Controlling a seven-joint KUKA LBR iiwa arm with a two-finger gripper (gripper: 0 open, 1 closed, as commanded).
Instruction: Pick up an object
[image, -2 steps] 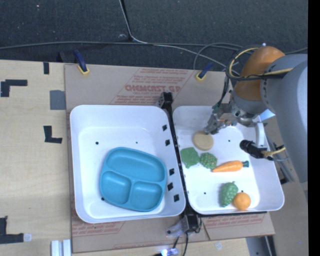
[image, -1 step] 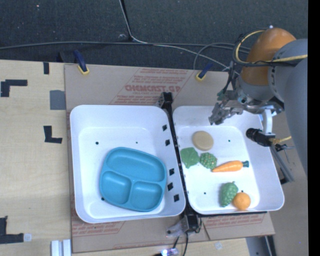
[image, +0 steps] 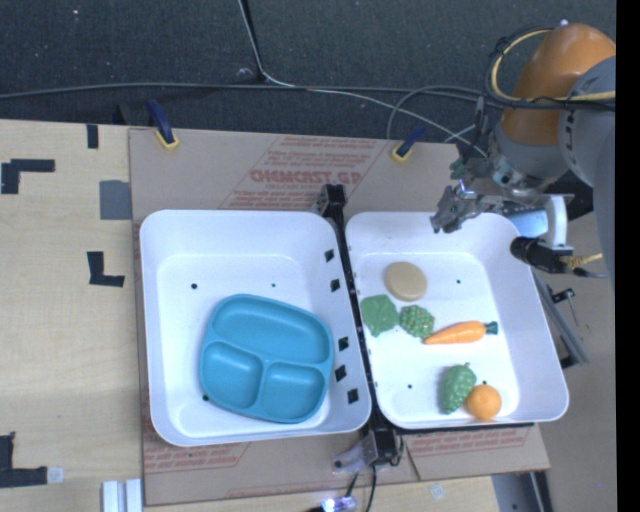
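The gripper (image: 452, 215) hangs over the far rim of the right bin (image: 520, 300), well apart from the tan disc (image: 406, 281) nearer that bin's middle. Beyond the disc lie a carrot (image: 458, 333) and an orange ball (image: 484, 402) (greens between them). A blue tray (image: 265, 358) sits in the left bin (image: 170, 300).

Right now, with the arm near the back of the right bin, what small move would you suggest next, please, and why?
I would probably ease the gripper forward and down toward the tan round piece. The gripper hangs above the right bin at its far rim, holding nothing visible, and that piece lies nearest to it, slightly apart from the green pieces.
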